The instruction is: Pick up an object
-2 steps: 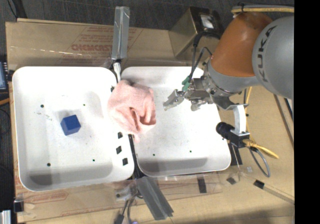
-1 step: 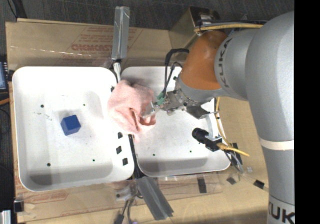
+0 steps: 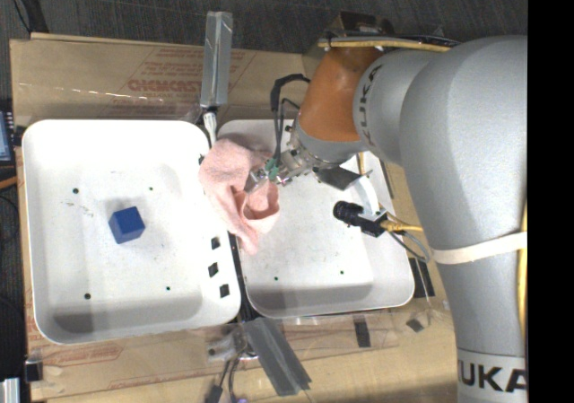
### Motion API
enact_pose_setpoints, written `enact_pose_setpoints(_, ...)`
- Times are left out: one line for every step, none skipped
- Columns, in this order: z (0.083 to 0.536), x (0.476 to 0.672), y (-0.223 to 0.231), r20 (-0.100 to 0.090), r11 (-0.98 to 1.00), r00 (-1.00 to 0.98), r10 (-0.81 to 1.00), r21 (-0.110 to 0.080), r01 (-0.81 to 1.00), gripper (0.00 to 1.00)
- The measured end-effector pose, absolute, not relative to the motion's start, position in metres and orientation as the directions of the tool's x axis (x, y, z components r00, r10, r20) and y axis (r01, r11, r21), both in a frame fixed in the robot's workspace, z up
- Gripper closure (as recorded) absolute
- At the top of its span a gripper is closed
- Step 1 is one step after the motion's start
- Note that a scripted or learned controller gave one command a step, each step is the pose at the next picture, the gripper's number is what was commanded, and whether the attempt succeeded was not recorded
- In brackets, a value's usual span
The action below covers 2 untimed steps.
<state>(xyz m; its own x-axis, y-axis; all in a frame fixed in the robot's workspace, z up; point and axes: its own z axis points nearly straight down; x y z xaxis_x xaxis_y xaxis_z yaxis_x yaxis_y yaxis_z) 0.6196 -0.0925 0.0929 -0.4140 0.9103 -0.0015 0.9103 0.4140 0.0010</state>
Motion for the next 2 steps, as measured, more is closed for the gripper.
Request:
enact_pose_setpoints(0.103, 0.620, -0.093, -0.001, 0.417, -0.417, 0.909, 0.001, 0.909, 1.00)
enact_pose_setpoints(0.253, 0.642, -0.033, -0.001, 0.621, -0.621, 0.784, -0.001, 0.784, 1.00)
